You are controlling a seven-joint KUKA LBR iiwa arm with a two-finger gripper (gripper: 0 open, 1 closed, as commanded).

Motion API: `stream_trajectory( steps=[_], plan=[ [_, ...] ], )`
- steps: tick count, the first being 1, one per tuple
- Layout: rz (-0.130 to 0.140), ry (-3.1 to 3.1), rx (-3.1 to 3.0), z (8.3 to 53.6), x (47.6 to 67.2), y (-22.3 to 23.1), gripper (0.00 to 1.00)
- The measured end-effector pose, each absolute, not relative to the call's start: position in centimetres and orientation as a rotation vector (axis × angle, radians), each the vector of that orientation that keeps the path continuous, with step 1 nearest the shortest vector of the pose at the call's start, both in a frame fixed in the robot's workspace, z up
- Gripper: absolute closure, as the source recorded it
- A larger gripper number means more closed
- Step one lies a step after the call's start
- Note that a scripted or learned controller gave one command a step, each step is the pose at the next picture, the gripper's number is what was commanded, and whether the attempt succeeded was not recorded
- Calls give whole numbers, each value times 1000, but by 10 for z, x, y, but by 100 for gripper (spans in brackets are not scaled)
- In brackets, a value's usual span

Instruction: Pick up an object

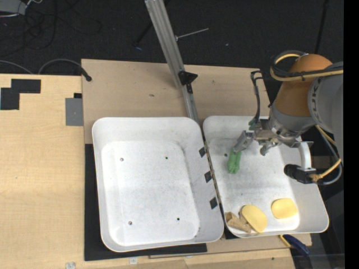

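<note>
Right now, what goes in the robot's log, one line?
gripper: over right bin, nothing held | green object: just below-left | yellow pieces: front of bin

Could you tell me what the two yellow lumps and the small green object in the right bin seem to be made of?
Two rounded yellow lumps: probably soft foam or matte plastic, judging by dull surfaces and blunt edges. Small green oblong object: likely plastic or rubber, evenly coloured, without shine. The view is too coarse for certainty.

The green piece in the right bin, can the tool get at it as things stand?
Probably yes. The green piece lies alone on bare bin floor, with the tool hanging just above and beside it; the yellow pieces sit well away.
</note>
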State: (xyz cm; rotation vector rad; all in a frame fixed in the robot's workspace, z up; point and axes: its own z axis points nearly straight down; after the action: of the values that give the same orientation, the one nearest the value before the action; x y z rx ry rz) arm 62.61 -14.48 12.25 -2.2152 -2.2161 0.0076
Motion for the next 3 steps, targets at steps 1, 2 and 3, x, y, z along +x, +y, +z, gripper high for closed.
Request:
stream_trajectory(
  steps=[1, 2, 3],
  plan=[
    [3, -2215, -2224, 137, 628, -147, 100],
    [-3, -2224, -2222, 193, 629, -138, 100],
    [-4, -2227, -2223, 258, 632, -140, 100]
  ],
)
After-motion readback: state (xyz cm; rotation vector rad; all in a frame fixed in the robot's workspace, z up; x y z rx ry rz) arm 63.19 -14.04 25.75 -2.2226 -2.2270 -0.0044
